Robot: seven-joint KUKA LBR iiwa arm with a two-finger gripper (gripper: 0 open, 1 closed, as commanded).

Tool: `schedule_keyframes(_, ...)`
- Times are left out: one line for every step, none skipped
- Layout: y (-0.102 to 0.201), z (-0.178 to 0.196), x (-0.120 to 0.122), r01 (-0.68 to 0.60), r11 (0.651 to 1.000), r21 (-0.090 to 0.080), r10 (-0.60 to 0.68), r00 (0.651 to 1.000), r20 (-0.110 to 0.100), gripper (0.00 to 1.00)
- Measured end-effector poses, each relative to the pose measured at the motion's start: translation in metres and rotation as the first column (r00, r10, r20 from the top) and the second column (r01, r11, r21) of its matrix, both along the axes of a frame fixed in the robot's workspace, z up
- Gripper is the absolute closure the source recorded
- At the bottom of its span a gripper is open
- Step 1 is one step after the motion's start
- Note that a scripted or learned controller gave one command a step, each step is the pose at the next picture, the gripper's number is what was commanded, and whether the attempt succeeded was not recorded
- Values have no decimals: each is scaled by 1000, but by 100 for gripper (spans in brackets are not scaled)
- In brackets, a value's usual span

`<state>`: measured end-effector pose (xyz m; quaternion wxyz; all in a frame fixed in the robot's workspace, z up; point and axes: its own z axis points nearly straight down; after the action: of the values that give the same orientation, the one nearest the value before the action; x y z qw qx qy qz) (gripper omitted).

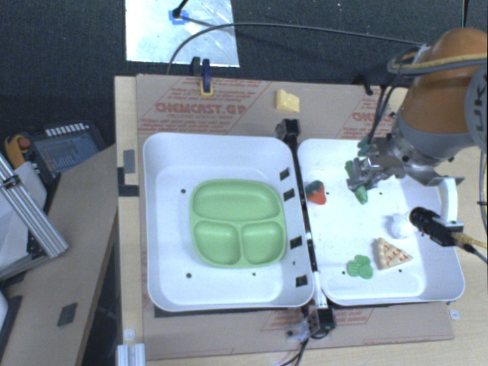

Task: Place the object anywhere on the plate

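Where the arm (450, 82) reaches in from the right, we note the gripper (358, 180) low over the far part of the right bin (427, 280). A small green piece (361, 196) shows right at its tip, touching or nearly so. We cannot tell whether the gripper is wide, narrow or clamped on that piece; the wrist body hides too much.

The plate (229, 204) is pale green with three compartments. It lies flat in the middle of the left bin (168, 227) with nothing on it, well apart from the green piece.

Between the piece and the plate:
- a red strawberry (316, 193) lies just left of the gripper, near the inner wall of the right bin
- the two bins' adjoining rims run there, with a black strip (296, 204) and clips along the seam

Elsewhere in the right bin:
- a small white lump (396, 224) lies nearer the camera than the gripper and to its right
- a triangular pizza slice (391, 254) lies just below the lump
- a green broccoli floret (360, 267) lies just beside the slice, on its left, near the front wall

Outside the bins:
- a yellow block (287, 100) rests on the cardboard sheet (229, 107) behind the bins
- a blue and yellow clamp (204, 77) stands at the sheet's far edge
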<state>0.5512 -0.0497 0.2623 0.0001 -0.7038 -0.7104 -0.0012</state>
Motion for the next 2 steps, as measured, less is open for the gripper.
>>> schedule_keyframes(51,-14,-5,0,1000,0,0,1000,-1,100)
schedule_keyframes(105,-30,-1,0,1000,0,0,1000,-2,100)
